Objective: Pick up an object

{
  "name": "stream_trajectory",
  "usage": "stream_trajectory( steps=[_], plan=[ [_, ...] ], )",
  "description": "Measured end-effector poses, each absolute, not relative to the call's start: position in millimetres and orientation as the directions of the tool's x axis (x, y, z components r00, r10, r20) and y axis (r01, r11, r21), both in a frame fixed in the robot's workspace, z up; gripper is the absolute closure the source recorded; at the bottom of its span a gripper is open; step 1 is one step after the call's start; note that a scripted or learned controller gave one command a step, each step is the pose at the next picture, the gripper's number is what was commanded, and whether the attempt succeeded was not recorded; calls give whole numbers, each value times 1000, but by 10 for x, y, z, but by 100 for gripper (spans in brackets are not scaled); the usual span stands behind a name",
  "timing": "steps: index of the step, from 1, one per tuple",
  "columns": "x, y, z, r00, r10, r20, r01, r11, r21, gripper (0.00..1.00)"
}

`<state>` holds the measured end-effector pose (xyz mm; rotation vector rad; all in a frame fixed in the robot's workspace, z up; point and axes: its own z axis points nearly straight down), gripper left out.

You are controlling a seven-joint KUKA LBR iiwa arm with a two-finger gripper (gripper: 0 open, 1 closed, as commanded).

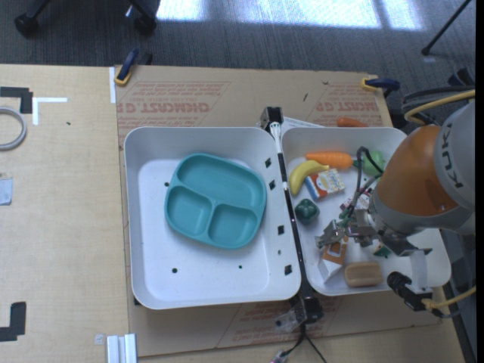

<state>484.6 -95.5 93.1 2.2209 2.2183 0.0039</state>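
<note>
Grey carpet w/ sun patches lies behind a bench (60, 225) topped in tan cardboard, which carries two shallow white bins side by side. The left bin (144, 225) sits mid-bench and holds one teal divided tray (215, 200). The right bin (314, 282) sits toward the bench's right edge and holds the clutter.

The arm (423, 176) reaches in from the right, and its end effector (344, 231) is low over the right bin's near half, just above a small orange-and-white item (333, 254). Whether it is wide or narrow can't be told; wiring and metal parts blur together there, and nothing is clearly seen held.

Judged step: closing in on a pick in the right bin. To do it well, the arm should prob. commit to one target, approx. centred under the tool, and come straight down so neighbours aren't nudged. The tan block (363, 274) near the bin's near-right corner looks an easier grab: boxy, and apart from the rest on most sides. The bin's near wall is close, so clearance matters. A lift check is wise before any travel.

Count, right bin:
- 1 banana (304, 174)
- 1 carrot (330, 158)
- 1 dark green lump (306, 211)
- 1 white-and-orange carton (330, 184)
- 1 green piece (372, 163), partly hidden by the arm
- 1 tan block, 1 small orange-and-white item

Off-bin: 1 orange item (352, 122) on the cardboard past the right bin's far edge.
</note>
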Motion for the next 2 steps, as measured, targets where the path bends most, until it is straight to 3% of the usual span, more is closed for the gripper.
stream_trajectory(
  steps=[1, 2],
  plan=[
    [4853, -951, 1031, 6, 1000, 2, 1000, -6, 3, 100],
    [4779, -416, 2030, 0, 1000, -1, 1000, 0, 0, 100]
  ],
)
